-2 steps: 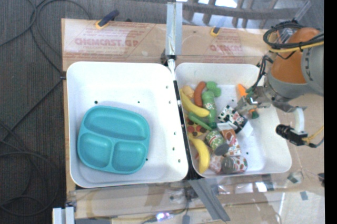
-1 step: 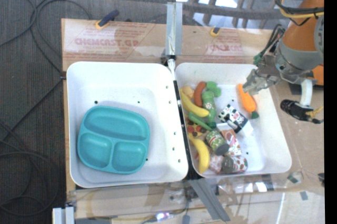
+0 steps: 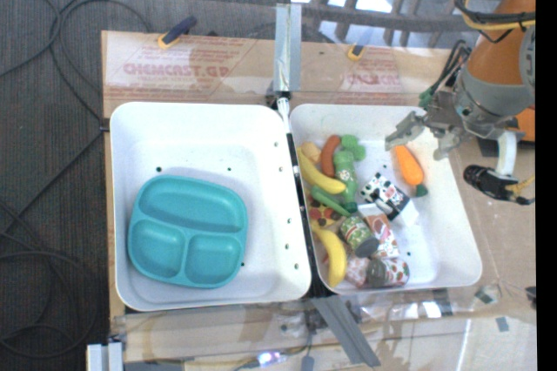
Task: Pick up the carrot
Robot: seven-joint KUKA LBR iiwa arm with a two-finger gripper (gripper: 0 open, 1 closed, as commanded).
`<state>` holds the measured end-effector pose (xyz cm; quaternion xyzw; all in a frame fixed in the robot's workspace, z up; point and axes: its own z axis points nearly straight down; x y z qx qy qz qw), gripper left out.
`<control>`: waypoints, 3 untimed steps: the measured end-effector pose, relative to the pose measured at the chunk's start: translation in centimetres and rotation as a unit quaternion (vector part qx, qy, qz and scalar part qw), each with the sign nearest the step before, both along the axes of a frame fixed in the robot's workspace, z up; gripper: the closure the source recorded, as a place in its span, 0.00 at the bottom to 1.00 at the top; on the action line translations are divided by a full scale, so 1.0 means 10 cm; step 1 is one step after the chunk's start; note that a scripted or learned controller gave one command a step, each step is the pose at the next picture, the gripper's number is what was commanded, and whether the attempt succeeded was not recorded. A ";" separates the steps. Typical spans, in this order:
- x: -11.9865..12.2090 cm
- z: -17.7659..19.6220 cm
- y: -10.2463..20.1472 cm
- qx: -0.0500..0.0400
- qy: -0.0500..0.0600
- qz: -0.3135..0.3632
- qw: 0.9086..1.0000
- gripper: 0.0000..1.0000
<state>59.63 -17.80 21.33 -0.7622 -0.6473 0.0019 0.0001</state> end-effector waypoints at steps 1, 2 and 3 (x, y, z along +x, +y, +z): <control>0.28 -1.17 -0.27 0.002 -0.002 0.016 1.000 0.00; 0.28 -1.09 -0.26 0.001 0.000 0.018 1.000 1.00; 0.65 -0.39 0.14 0.000 -0.001 0.006 1.000 1.00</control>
